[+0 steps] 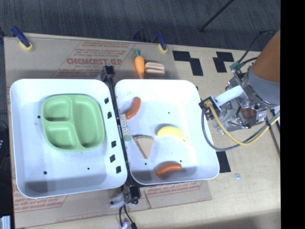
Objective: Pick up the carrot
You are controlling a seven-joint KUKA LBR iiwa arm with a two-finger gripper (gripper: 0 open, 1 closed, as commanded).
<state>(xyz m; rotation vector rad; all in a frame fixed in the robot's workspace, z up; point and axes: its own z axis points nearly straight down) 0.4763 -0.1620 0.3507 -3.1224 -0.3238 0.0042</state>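
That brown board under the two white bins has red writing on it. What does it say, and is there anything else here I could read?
"CHEMCAST GP": large red letters on the brown board, behind the left bin.
Smaller red lines around that name: too blurred to read.
Red print along the board's front edge, below both bins: too small to read.
Black blocks on the bench: shapes, not letters.
No readable text on the green tray, the carrot or the gripper.

Tan cardboard-covered bench (248, 185) is carrying two shallow white plastic bins; left bin (19, 142) and right bin (202, 137) are sitting edge to edge. Small orange carrot with green top (139, 65) is lying on the bench just behind the right bin, with a tan-and-pink layered toy block (155, 69) lying just right of it.
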